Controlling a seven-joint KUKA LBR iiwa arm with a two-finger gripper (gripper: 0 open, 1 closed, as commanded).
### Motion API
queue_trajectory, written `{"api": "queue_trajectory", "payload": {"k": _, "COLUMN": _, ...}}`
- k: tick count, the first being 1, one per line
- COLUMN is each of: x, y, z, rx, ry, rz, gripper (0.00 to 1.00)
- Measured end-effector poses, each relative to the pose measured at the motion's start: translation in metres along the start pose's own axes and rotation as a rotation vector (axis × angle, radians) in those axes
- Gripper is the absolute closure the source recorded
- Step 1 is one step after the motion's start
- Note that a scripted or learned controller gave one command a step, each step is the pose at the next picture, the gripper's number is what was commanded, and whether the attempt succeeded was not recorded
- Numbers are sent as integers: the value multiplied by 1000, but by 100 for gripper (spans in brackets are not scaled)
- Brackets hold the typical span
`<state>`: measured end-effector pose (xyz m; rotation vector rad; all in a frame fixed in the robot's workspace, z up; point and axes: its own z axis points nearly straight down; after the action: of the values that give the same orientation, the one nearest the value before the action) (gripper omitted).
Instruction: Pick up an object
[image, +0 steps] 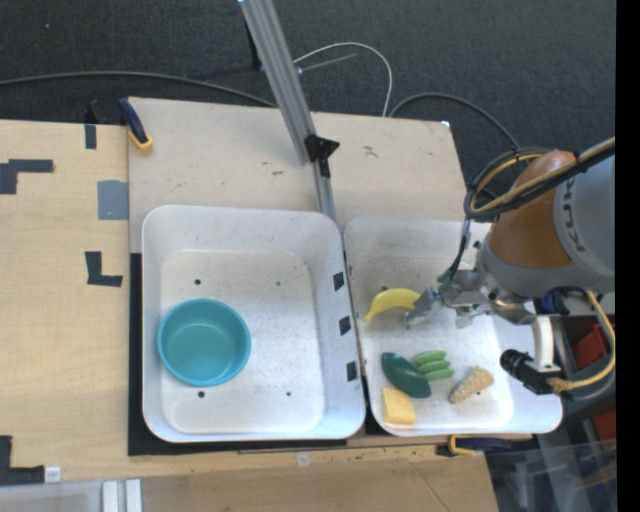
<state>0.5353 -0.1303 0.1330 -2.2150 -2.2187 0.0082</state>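
1. The grey arm with the orange band reaches in from the right over the right shallow white plastic bin, its jaws low in the middle of that bin.
2. Whether the jaws are spread or pressed together I cannot tell; nothing shows between them.
3. The likeliest target, a curved yellow plastic banana, lies on the bin floor just beside the jaws, to their left.
4. Nearer the front edge lie a dark green oval toy, a bright green ridged pea pod touching it, a yellow wedge-shaped block and a tan cone-shaped piece.
5. A round teal plastic bowl sits in the left white bin, well apart from the arm.
6. Judged from this, the step in hand is the approach or descent; no pick is done yet.
7. The next move calls for centring the jaws over the banana, lowering, closing across its narrow width, then lifting straight up.
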Motion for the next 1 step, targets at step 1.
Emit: {"api": "queue_trajectory", "payload": {"k": 1, "x": 0, "y": 0, "z": 45, "rx": -8, "ry": -3, "rz": 0, "gripper": 0}}
